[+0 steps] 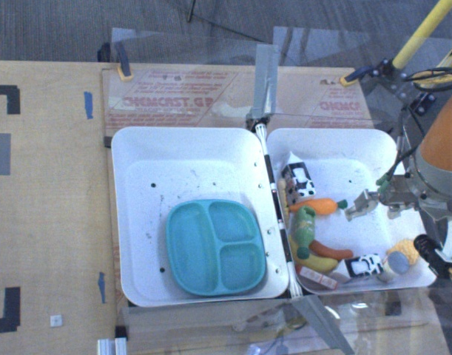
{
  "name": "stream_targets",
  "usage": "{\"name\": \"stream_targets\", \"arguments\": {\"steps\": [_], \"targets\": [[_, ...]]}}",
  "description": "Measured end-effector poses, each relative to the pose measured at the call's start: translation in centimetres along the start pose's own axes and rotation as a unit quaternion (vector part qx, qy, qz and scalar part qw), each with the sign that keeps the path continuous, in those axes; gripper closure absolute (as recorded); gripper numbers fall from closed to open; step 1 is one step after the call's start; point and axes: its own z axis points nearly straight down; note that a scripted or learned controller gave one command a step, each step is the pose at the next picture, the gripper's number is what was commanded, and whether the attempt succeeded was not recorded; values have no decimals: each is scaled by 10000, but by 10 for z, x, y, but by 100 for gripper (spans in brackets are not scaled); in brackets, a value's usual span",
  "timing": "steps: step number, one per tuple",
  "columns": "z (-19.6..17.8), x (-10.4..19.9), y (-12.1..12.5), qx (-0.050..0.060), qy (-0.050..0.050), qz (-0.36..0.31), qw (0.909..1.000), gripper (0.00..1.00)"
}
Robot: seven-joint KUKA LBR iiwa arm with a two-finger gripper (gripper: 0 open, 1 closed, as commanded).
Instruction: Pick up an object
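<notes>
My gripper [361, 205] hangs over the right bin [336, 143], just right of the green tip of an orange carrot [316, 206]. Left of it lie a black-and-white cow toy [298, 180] and a green vegetable toy [305, 226]. Along the bin's front edge lie a yellow banana [319, 262], a red sausage [331, 251], a second black-and-white toy [364, 265], a yellow corn cob [407, 251] and a flat pink packet [318, 278]. None of them is seen in the gripper.
A teal divided plate [215, 247] lies in the left bin [137, 198]. The bins' shared wall [271, 198] runs between them. The arm's grey wrist and orange band [440, 143] stand at the right edge, with cables and a yellow pole behind.
</notes>
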Motion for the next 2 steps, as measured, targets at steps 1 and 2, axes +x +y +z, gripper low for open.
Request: {"name": "stream_targets", "arguments": {"steps": [1, 2], "targets": [[-35, -40, -17, -23, -13, 853, 9963, 0], [99, 49, 42, -66, 1, 1182, 9930, 0]]}}
